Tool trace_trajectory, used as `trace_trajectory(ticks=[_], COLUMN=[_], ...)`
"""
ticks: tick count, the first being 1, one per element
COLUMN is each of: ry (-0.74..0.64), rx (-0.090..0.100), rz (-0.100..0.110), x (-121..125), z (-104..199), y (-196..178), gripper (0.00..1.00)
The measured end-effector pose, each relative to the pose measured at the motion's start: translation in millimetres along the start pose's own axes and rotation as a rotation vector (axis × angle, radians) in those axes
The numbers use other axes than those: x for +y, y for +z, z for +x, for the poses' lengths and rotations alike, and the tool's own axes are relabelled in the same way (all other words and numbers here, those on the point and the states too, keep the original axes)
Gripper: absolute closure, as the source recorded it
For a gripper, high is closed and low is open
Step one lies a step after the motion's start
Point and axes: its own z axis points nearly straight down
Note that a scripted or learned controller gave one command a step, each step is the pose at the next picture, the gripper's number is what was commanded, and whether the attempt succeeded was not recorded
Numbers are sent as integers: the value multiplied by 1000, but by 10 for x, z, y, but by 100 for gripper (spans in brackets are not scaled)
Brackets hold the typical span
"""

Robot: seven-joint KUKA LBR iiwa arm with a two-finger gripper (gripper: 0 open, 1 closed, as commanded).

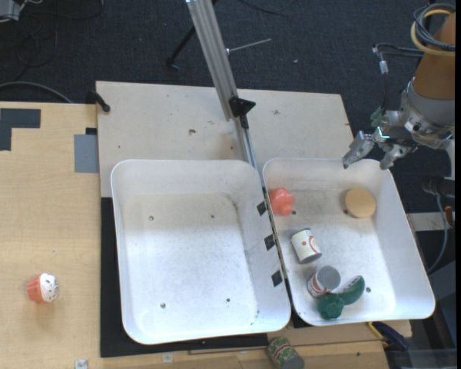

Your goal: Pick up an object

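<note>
Over the far right corner of the right bin (399, 206) hangs the gripper (374, 151), its two fingers spread apart and with nothing between them. No object is picked yet, so I judge the task is at its start, the approach step. Inside this bin lie several candidates: a tan disc (360, 202) nearest to the gripper, an orange lump (281, 201) beside the divider between the bins, a white can (306, 245) near the middle, and at the near end a second can (323, 280) touching a green toy (339, 300). The left bin (138, 206) offers nothing to take. The disc seems the easiest goal, because it lies apart from the others. For the next move the arm must come a little toward the near side, descend with the fingers on both sides of the disc, then close. The disc is flat and low, so the fingers may slip over it
</note>
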Motion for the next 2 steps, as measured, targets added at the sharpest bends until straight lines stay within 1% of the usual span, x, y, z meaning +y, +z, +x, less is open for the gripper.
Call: trace_trajectory(ticks=[1, 2], ry=[-4, -3], rx=[-2, 0], rz=[-4, 0], x=[10, 96], z=[5, -13], y=[-32, 539], gripper=[0, 0])
